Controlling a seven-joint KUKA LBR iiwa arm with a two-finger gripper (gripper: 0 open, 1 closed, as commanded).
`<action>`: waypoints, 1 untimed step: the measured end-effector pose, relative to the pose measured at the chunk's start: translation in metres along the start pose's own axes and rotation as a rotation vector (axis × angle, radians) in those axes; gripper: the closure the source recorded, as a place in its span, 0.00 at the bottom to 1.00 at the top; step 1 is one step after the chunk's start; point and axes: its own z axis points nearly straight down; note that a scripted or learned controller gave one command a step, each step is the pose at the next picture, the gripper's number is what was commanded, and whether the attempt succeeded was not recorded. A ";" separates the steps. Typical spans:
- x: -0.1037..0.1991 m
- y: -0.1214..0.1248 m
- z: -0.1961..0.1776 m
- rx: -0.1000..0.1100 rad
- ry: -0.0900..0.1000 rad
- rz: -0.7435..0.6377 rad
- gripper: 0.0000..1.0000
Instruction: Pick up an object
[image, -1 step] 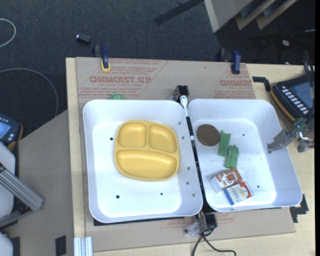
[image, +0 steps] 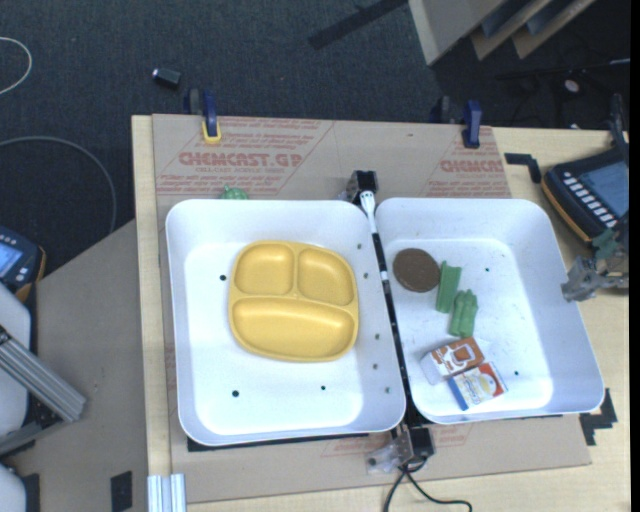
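The left bin (image: 190, 330) holds a yellow divided plate (image: 294, 300), lying flat near its centre. The right bin (image: 540, 300) holds a green block (image: 455, 300) beside a brown disc (image: 416, 269) at its upper left, and a small printed packet (image: 462, 371) nearer the front wall. Gripper state: cannot tell.

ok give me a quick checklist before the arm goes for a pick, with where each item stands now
1. Targets in right bin: ok; brown disc, green pieces, small packet.
2. Items apart from each other: not ok; the disc touches a green piece.
3. Packet away from walls: ok, though nearer the front edge.
4. Left bin holds a yellow divided plate, lying flat: ok.
5. Gripper at the right bin's right rim, outside it: ok.
6. Jaws state: cannot tell.
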 end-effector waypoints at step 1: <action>0.092 -0.002 0.054 0.012 0.008 -0.009 1.00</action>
